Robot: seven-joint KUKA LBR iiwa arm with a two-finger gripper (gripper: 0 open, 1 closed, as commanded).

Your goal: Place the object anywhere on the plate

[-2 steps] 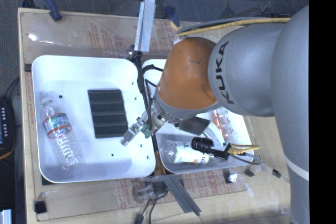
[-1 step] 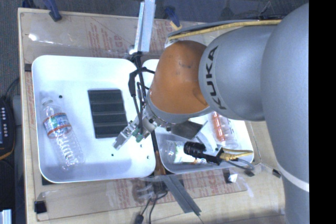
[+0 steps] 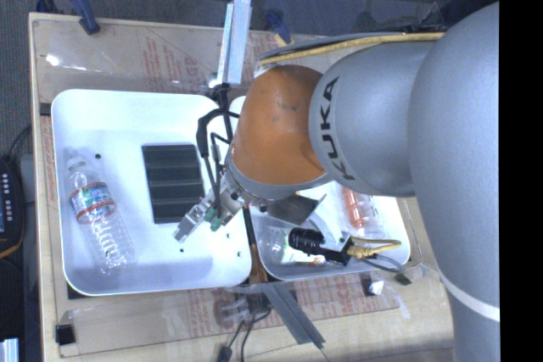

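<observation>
A black ridged rectangular plate (image 3: 172,178) lies in the middle of the left white bin (image 3: 127,110). A clear plastic water bottle (image 3: 96,214) with a red and blue label lies on its side near that bin's left wall. My gripper (image 3: 188,227) hangs low over the left bin, just off the plate's lower right corner and well to the right of the bottle. Nothing shows between its tips. A clear object with orange inside (image 3: 356,210) lies in the right bin, partly hidden by the arm.
The arm's orange band and grey body cover most of the right bin (image 3: 399,254). A thin divider wall runs between the two bins. A pale upright bar (image 3: 234,38) stands behind the bins. Bare white floor lies below the plate.
</observation>
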